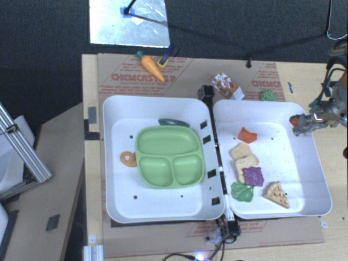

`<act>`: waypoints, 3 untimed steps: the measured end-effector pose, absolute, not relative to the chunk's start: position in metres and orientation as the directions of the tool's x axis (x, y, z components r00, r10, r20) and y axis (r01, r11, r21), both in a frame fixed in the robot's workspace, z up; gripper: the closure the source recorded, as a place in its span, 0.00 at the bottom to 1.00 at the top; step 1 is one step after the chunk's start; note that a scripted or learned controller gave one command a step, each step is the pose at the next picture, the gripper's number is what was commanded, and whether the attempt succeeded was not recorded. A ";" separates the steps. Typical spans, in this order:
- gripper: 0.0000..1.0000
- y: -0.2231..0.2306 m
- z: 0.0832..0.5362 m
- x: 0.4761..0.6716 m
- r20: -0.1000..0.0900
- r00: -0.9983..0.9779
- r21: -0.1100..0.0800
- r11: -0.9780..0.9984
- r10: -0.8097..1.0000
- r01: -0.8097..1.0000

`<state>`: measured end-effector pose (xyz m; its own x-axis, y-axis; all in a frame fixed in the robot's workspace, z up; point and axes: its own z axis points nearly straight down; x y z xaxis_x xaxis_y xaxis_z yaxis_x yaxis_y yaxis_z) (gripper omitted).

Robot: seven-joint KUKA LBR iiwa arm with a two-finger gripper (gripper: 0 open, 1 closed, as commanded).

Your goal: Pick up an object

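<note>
Camera view: bench (81, 145) bearing two shallow white bins side by side. Left bin (117, 124) occupied mostly by green three-compartment plate (169, 156); dark teal item (174, 123) partly hidden behind plate's far rim; small orange ring (129, 159) lying on bin floor just beside plate's left edge. Right bin (310, 167) holding loose toy foods: red-orange piece (247, 135) toward far side; tan bread-like slices (243, 155) near centre; purple piece (253, 175) touching slices' near end; green leafy piece (242, 192) just below purple piece; pizza-like wedge (277, 194) at near right. Outside bins, on far part of bench: toy carrot (152, 68), patterned packet (225, 85), small green item (267, 95). Silver sheet (129, 15) lying beyond bench on dark floor. Arm entering from right edge, gripper (302, 122) positioned over far right rim of right bin, well apart from the foods on the bin floor. Small red-orange spot noted at gripper tip; identity too small to determine. Claw state: cannot tell whether released or clenched.
</note>
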<state>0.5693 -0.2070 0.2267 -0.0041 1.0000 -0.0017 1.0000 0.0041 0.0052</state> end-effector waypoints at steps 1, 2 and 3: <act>1.00 -0.150 0.231 0.596 0.001 -0.011 0.005 0.011 1.000 1.000; 1.00 -0.102 0.217 0.609 0.002 -0.010 0.001 0.010 1.000 1.000; 1.00 -0.082 0.225 0.621 0.000 -0.008 0.004 0.008 1.000 1.000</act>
<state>0.6209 -0.0820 0.2252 -0.0076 1.0000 0.0004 1.0000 0.0076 0.0040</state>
